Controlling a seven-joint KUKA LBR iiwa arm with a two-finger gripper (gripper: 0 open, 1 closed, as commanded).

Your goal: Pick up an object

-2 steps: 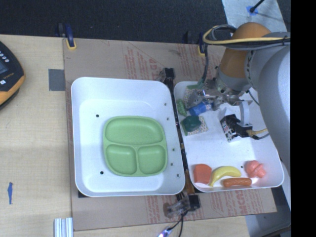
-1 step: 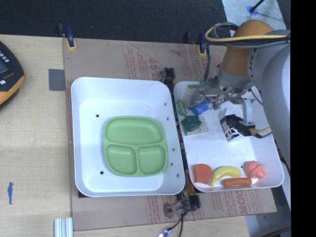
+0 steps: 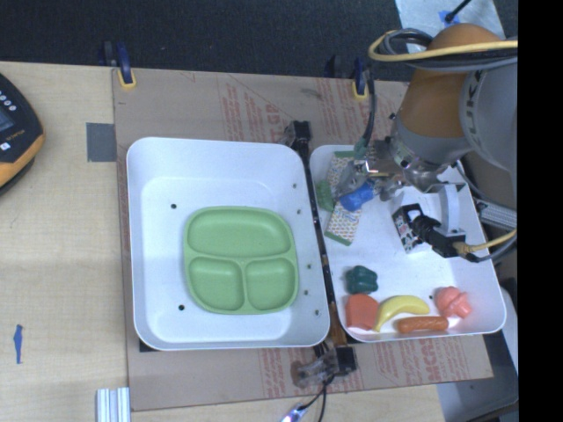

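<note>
Camera view. The tool (image 3: 362,176) sits low over the far left corner of the right bin (image 3: 493,319), above a blue object (image 3: 356,199) and a patterned packet (image 3: 343,225); whether it grasps anything cannot be told. Along the bin's near edge lie a dark green piece (image 3: 360,280), a red-orange piece (image 3: 361,311), a yellow banana (image 3: 402,309), an orange sausage (image 3: 421,325) and a pink piece (image 3: 452,301). The left bin (image 3: 149,236) holds a pale green divided plate (image 3: 240,258). Both bins rest on brown cardboard (image 3: 220,108) with faint red print, unreadable, on the pale wooden counter (image 3: 53,262)
</note>
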